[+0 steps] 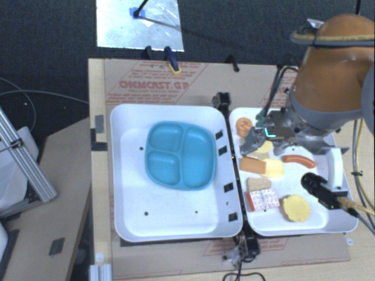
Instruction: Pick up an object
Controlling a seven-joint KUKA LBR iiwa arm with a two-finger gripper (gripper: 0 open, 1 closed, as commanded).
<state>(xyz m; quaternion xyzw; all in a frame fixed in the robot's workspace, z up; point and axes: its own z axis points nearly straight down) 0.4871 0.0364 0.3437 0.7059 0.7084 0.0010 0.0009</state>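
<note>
the gripper [253, 140] hangs low over the right bin [334, 222], above an orange wedge [253, 165] and yellow block [273, 168]; whether its fingers are apart i cannot tell. a blue divided plate [179, 155] lies in the left bin [126, 215]

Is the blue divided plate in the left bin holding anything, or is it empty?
Empty. The blue divided plastic plate lies flat in the left white bin; all its compartments show bare blue.
</note>
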